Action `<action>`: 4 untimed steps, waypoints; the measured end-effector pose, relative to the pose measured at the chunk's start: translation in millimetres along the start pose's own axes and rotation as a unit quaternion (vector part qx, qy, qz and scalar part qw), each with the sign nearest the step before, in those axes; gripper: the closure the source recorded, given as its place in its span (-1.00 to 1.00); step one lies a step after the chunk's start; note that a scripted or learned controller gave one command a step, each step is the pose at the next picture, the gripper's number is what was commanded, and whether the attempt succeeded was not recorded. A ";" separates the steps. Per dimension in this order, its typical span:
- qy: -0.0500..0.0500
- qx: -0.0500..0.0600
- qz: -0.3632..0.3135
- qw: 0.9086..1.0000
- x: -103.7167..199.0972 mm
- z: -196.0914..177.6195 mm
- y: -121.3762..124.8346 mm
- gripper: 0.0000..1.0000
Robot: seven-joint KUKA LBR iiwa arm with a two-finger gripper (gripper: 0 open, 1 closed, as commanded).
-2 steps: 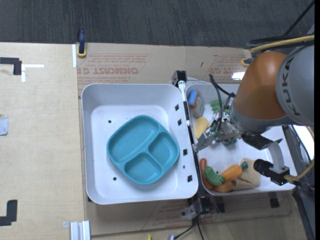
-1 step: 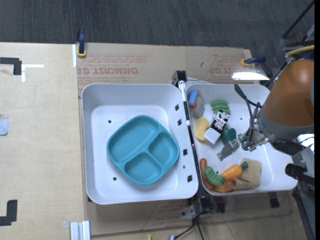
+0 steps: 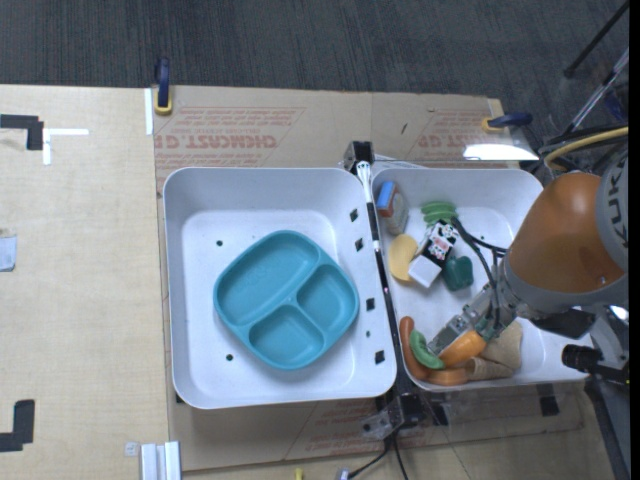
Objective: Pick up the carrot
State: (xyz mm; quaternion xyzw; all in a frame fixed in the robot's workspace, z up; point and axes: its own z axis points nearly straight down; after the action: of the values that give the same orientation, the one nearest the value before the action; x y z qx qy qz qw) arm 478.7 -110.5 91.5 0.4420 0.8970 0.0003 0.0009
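The carrot [image 3: 462,347] sits near the front of the right bin [image 3: 520,193], and the claw [image 3: 478,325] is right down on it, though I can't tell if it's apart or clamped. A green pepper [image 3: 420,348] curls just beside it. The left bin [image 3: 190,268] has a blue divided plate [image 3: 286,299]. Both bins are on the tabletop [image 3: 80,268].

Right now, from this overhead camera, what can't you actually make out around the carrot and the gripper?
- Gripper: its tip is lost among the toys, so any contact with the carrot is unclear.
- Carrot: partly covered by the gripper.
- Right bin: its right side is hidden by the arm.
- Small toys near the bin's centre: too small to identify.
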 end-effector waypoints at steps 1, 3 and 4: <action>-0.001 -0.002 0.003 1.000 -1.6 -9.2 1.4 1.00; 0.000 0.001 0.191 0.982 52.5 -99.6 44.3 -1.00; 0.000 0.001 0.057 0.998 29.4 -99.6 22.4 -1.00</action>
State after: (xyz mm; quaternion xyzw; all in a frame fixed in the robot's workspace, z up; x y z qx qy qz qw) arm 478.4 -73.5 191.0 0.4920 0.8706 -0.0008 -0.0001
